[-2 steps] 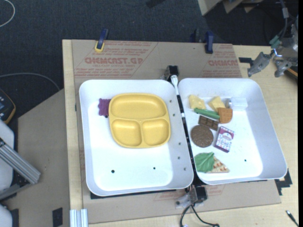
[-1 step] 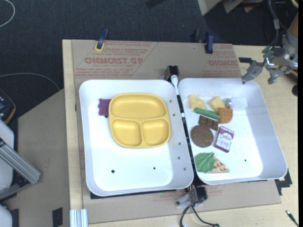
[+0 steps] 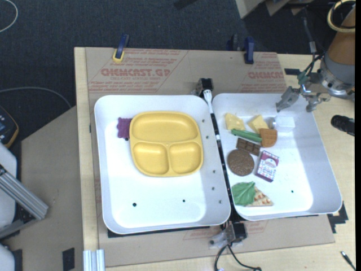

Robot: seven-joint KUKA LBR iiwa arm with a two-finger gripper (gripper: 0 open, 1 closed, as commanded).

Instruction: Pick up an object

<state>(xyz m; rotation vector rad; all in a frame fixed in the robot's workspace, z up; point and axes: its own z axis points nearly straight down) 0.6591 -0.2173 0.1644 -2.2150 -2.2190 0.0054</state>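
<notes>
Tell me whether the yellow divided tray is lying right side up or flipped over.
Right side up: the yellow tray lies flat in the left bin, its three compartments facing up, hollow sides showing.

Even bright overhead light, mild glare on white bins (image 3: 113, 196), soft shadows, slightly grainy, dark floor dim

A yellow divided tray (image 3: 166, 141) is seen lying in the left bin (image 3: 113, 202), with a purple item (image 3: 123, 127) touching its left edge. In the right bin (image 3: 310, 174), to the tray's right, a brown round cookie (image 3: 241, 162), a small red packet (image 3: 267, 166) and a green leaf (image 3: 243, 192) are clustered. The gripper (image 3: 298, 99) is seen above that bin's far right corner, with nothing between its spread fingers.
</notes>
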